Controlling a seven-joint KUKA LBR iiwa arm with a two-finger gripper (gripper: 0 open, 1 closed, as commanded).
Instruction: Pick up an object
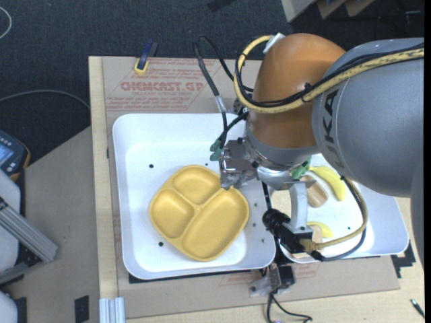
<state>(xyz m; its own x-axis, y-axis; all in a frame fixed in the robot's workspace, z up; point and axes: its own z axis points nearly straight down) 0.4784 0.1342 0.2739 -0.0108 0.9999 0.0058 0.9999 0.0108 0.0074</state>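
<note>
In the left bin (135,147) the yellow divided plate (199,210) lies flat, tool (229,173) low at its upper-right rim, grip state cannot tell, nothing lifted yet, pick not done.

You can read one printed line: red letters, roughly "CHEMCAST GP", on the brown board (161,86) under the bins, at about eleven o'clock in the view. Smaller red lines run beneath it, too fine to make out. Part of a dark letter "K" shows on the grey arm (377,113) at three o'clock.
</note>
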